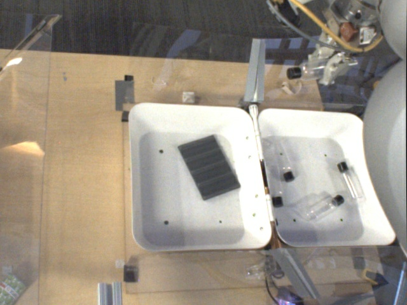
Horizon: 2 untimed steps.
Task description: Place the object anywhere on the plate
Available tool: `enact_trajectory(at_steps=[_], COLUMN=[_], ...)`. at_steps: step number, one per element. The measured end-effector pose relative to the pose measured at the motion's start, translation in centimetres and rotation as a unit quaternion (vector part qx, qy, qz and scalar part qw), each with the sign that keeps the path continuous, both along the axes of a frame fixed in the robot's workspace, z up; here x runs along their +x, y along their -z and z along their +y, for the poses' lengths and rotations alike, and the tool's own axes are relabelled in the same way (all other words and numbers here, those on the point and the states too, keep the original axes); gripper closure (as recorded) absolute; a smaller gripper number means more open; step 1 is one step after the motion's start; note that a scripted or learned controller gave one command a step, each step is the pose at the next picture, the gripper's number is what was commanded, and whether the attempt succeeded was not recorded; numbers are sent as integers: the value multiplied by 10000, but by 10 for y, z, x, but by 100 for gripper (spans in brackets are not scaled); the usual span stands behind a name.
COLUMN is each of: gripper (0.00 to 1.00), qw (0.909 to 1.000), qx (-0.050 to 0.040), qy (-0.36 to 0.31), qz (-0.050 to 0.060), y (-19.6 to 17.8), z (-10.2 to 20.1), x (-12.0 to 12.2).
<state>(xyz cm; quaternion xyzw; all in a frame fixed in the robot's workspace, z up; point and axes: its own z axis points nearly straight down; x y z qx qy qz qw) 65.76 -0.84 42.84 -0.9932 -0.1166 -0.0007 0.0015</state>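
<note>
Well apart: clear vials point(321, 204) in right bin point(356, 124), claw point(318, 68) beyond its far rim, jaw state unclear.

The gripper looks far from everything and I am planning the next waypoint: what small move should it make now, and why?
Probably bring the gripper forward and down over the right bin, toward one of the clear vials. It sits above the bench behind that bin, with nothing seen between its fingers, while the vials lie in the right bin and the dark ridged plate waits in the left bin.
</note>
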Motion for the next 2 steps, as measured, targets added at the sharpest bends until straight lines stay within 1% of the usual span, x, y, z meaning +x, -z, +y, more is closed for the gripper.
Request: enact_trajectory(at_steps=[1,2], gripper=[100,100], qw=[9999,9999], qx=[-3,-13], qy=[143,141], qz=[15,6], y=[37,12], z=[-17,-50], x=[5,1])
